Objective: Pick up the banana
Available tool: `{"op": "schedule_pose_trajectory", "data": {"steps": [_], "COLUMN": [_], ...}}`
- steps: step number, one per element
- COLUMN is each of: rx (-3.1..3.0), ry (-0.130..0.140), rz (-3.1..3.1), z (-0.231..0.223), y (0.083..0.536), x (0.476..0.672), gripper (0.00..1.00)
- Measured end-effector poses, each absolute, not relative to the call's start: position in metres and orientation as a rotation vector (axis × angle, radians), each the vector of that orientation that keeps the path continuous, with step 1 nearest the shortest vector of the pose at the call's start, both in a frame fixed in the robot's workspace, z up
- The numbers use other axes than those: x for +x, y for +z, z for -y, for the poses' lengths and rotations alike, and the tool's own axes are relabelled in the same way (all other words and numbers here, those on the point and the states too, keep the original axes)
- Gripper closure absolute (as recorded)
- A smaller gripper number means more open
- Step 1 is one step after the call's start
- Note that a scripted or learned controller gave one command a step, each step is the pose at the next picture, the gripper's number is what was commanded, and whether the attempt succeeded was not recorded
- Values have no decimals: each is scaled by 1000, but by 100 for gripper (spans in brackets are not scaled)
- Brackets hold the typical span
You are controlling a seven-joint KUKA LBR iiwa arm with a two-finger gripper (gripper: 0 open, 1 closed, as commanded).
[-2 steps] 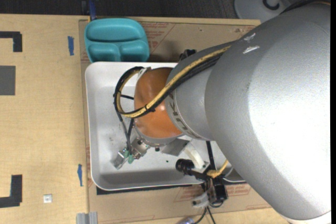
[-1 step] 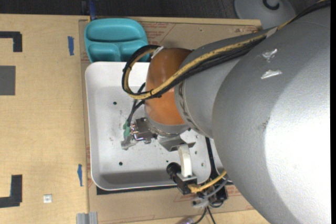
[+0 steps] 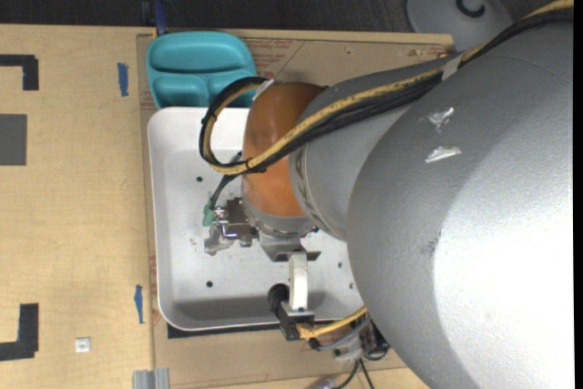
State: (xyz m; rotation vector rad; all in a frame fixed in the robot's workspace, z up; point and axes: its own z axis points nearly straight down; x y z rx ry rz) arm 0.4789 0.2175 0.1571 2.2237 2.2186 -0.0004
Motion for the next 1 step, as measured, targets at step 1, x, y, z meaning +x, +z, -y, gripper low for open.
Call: {"op": "schedule_pose_trajectory", "data": {"steps": [1], "rx": [2370], "ry": [-6], "rz": [-2066], "z": [-224], "y": [118], "x": [479], "gripper": [0]}}
